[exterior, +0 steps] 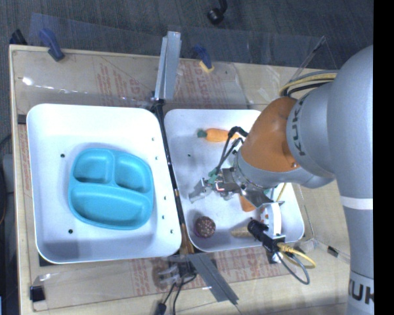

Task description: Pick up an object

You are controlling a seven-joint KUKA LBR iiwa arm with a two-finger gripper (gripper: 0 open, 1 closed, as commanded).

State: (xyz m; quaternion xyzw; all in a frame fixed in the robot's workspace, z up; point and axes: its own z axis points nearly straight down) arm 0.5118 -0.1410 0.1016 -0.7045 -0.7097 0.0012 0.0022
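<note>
- Start at your far left: the left bin [43,176] holds a blue divided tray [111,188] lying flat. It is well apart from the arm and has no part in the next reach.
- Cross the divider into the right bin [184,149], where the loose pieces lie. A small carrot [215,135] rests near the bin's far wall, its long axis running left to right, green tip to the left.
- Toward the near wall you see a round brown object [205,226], sitting alone on bare white floor.
- Between those two hangs the gripper [207,188], over the middle of the right bin. You cannot tell from this slant whether it is spread or pressed together, and nothing is plainly seen in it.
- The relation to weigh: the round brown object lies just beside the gripper on the near side, closer than the carrot, which lies farther off toward the far wall.
- Further right, an orange piece [247,204] peeks from under the wrist, too hidden to judge.
</note>
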